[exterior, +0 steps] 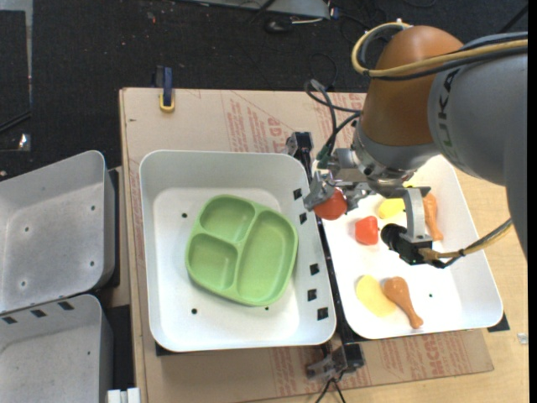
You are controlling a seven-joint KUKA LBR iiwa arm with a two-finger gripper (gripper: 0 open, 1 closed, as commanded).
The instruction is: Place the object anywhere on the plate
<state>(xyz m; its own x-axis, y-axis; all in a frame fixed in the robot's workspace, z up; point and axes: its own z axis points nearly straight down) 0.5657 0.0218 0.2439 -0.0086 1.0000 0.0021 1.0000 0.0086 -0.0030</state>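
A green divided plate (242,248) lies in the left white bin (168,309). My gripper (333,196) hangs over the wall between the two bins, just right of the plate's upper right rim. It is shut on a small round red object (332,206), which shows between the grey fingers (315,197). The object sits above the right bin's left edge, apart from the plate.
The right bin (470,300) holds a red chunk (366,230), a pale yellow piece (389,208), an orange carrot-like stick (431,215), a yellow round piece (372,295) and a brown drumstick (404,300). Grey lids (50,225) lie at the far left.
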